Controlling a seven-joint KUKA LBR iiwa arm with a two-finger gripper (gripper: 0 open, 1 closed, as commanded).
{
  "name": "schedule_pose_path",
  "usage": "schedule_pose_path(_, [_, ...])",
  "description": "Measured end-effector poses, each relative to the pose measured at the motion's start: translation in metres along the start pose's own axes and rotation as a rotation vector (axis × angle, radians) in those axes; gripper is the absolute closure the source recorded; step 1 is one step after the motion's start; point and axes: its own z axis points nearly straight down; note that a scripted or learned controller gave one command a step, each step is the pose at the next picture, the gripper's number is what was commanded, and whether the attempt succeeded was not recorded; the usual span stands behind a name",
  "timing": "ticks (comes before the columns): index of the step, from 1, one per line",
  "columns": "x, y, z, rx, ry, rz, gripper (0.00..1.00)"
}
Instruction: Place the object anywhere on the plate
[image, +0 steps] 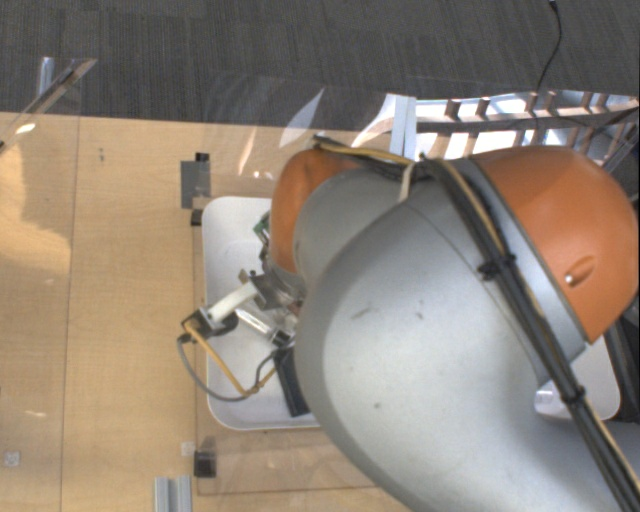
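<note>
Grey and steel, the two-finger pincer hangs low over the inner part of the shallow white plastic bin, close to the bin's floor. Its tip is tucked under the wrist, so I cannot tell whether it is wide, narrow or gripping anything.

Just beside it, toward the bin's near edge, a short black strip slants out from under the arm; I cannot tell what it is. At the bin's far edge a small green sliver peeks out against the wrist, too little of it to name.

Behind the pincer, the bulky grey metal arm with its broad orange band covers most of the bin. For that reason I cannot tell where the object and the plate lie.

The bin sits on the pale wooden bench, whose left part is bare. A patch of a second white bin shows at the arm's right.

Judging by the low pose, the step in hand is either the pick or the set-down inside this bin; which one is not clear.

The next move probably calls for a straight lift, clear of the bin's wall, so that the contents can be checked. Only then should it carry toward the plate.
</note>
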Motion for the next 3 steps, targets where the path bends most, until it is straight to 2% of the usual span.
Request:
schedule_pose_path(1, [0.040, -0.007, -0.153, 0.003, -0.010, -0.270, 1.00])
schedule_pose_path(2, [0.042, -0.006, -0.164, 0.000, -0.009, 0.062, 1.00])
schedule_pose_path(3, [0.014, -0.024, -0.171, -0.002, -0.010, 0.349, 1.00])
